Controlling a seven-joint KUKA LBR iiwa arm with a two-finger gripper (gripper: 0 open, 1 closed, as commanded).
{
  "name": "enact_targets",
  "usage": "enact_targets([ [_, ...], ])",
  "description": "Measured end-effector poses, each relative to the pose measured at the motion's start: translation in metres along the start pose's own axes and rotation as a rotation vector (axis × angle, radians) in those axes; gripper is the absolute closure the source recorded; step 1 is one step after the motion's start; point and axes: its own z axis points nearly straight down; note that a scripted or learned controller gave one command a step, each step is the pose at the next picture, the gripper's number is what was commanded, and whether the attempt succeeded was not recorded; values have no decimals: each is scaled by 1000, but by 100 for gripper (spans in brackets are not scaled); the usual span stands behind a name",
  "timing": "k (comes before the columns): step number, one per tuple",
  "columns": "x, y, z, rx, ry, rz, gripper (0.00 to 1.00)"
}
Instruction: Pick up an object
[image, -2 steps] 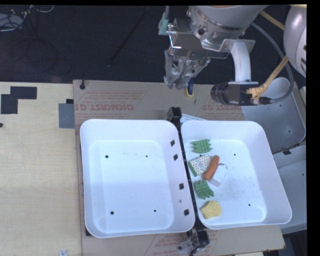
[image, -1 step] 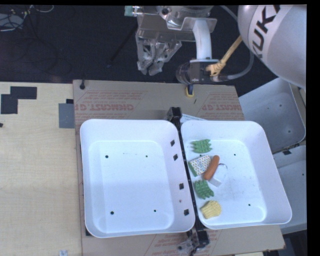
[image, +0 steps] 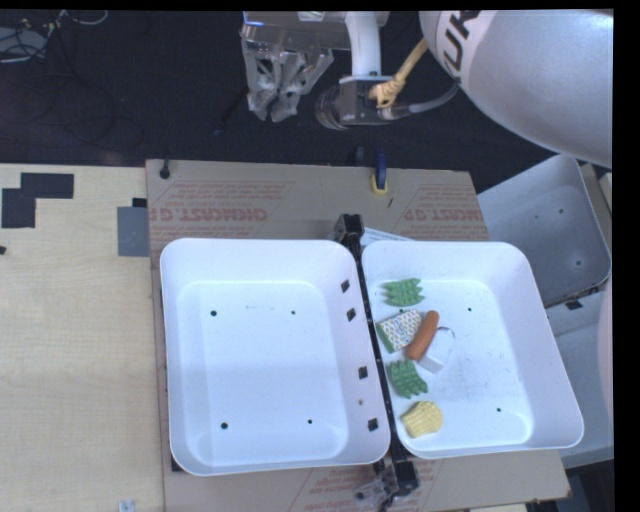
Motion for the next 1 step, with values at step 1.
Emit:
enact_targets([
  [1, -2, 0, 251, 16, -6, 4, 100],
])
